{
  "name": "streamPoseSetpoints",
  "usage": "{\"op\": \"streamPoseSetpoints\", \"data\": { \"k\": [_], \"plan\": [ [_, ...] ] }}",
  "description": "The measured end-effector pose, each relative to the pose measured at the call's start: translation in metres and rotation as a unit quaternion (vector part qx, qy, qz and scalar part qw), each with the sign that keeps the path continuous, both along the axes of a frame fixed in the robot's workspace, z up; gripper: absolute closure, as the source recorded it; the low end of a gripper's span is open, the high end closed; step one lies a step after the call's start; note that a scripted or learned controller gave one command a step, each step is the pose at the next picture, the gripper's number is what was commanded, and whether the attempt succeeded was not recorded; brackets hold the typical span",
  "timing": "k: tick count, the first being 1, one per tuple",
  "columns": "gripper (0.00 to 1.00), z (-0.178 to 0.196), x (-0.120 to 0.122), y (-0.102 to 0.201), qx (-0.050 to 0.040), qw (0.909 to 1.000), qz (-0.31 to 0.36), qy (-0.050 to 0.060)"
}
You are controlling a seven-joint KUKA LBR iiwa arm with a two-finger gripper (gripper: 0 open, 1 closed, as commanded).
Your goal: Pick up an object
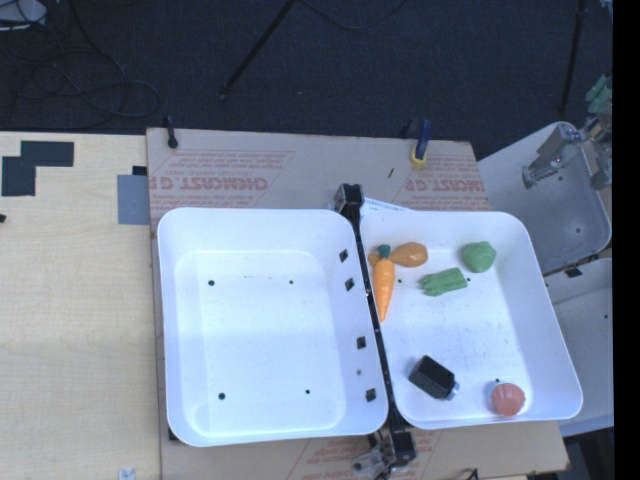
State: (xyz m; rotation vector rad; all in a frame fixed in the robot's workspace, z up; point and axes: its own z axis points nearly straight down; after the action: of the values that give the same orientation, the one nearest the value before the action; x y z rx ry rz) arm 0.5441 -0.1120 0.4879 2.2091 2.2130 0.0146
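Objects for picking number six, all in the right bin [548, 313]. Carrot [383, 288] lies along the bin's left wall, leaf end towards the far side, touching an orange lump [410, 255]. Green block [478, 256] sits near the far right corner, with a longer green piece [443, 283] just beside it, apart from the carrot. Black block [433, 377] rests tilted near the front wall. Red ball [507, 399] is in the front right corner, near the black block but not touching it.

Left bin [180, 268] adjoins along the shared edge. Both bins stand on a cardboard sheet [300, 173] over the counter [70, 298]. Claw [548, 166] sits beyond the right bin's far right corner, well apart from every object; open or closed cannot be told.
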Motion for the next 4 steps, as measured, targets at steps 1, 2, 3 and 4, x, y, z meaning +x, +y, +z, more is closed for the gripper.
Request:
{"op": "streamPoseSetpoints", "data": {
  "k": [1,2,3,4],
  "plan": [
    [0.00,0.054,-0.053,0.059,0.0025,1.0000,0.002,0.006],
    [1.00,0.059,-0.051,0.057,0.0014,0.9999,0.001,0.011],
    [1.00,0.049,-0.069,0.119,0.0023,0.9999,0.003,0.011],
    [1.00,0.049,-0.069,0.204,0.0023,0.9999,0.004,0.010]
  ]
}}
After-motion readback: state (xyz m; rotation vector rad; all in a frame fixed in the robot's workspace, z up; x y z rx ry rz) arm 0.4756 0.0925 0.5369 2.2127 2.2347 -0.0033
